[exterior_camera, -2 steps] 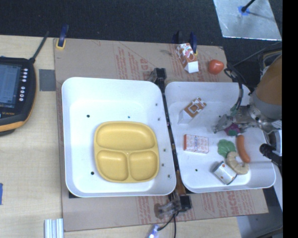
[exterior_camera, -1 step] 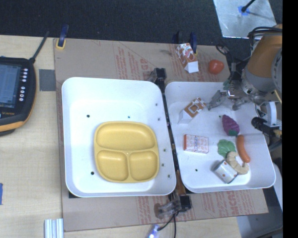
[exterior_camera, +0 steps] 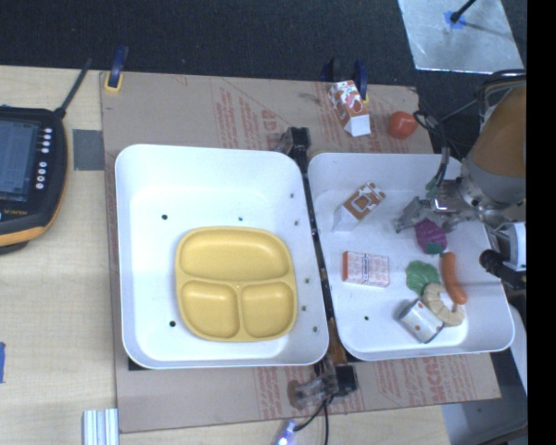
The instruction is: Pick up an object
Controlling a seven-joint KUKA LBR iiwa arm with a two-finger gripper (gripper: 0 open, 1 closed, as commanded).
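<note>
A pale wooden worktop [exterior_camera: 37,304] carries a brown cardboard sheet [exterior_camera: 213,109] across its middle. Two white bins sit side by side on the sheet: the left bin [exterior_camera: 139,184] and, at 3 o'clock from it, the right bin [exterior_camera: 389,170]. At 12 o'clock from the right bin, a small carton [exterior_camera: 349,107] and a red ball [exterior_camera: 403,124] rest on the cardboard. A black-and-orange pendant [exterior_camera: 18,174] lies on the wood at the far 9 o'clock edge, with a blue mark [exterior_camera: 1,361] at 7 o'clock.
</note>
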